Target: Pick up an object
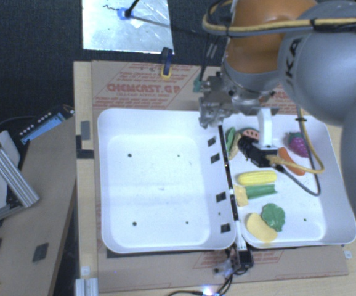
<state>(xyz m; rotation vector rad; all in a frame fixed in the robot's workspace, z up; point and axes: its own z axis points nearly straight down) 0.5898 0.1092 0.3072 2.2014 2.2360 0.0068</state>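
The end effector (218, 117), grip state untellable, is hovering at the right bin (332, 227), needing descent onto the corn (256, 178).

Robotics lab or test cell: grey industrial robot arm with an orange band (270, 17) over two shallow white plastic bins (153, 184) on a brown cardboard sheet (141, 86) covering the bench, aluminium framing rail (5, 165) off the bench's left edge, loose cables.

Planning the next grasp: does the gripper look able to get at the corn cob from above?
Probably yes. The corn cob lies uncovered in the right bin, nothing stacked on it; a green piece alongside crowds one side.
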